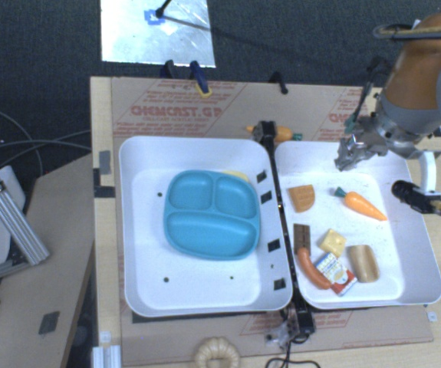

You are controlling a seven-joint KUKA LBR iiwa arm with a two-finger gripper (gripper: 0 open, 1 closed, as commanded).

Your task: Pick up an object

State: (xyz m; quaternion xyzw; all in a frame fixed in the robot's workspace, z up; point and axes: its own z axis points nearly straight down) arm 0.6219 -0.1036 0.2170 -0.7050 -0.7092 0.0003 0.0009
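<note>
My gripper (pixel 349 158) hangs over the far part of the right bin (pixel 419 278), above and a little left of an orange carrot (pixel 362 204). Nothing shows between its fingers. A tan bread slice (pixel 303 197) lies left of the carrot. Toward the bin's near side lie a brown bar (pixel 302 237), a red sausage (pixel 312 269), a pale yellow cheese cube (pixel 332 242), a small red-and-white packet (pixel 335 271) and a tan bread roll (pixel 363 263).
The left bin (pixel 139 228) holds a blue divided plate (pixel 211 213) with a yellow piece (pixel 238 175) at its far edge. An orange item (pixel 281 134) lies beyond the bins on the board. A beige ring (pixel 218 353) sits at the bench's front.
</note>
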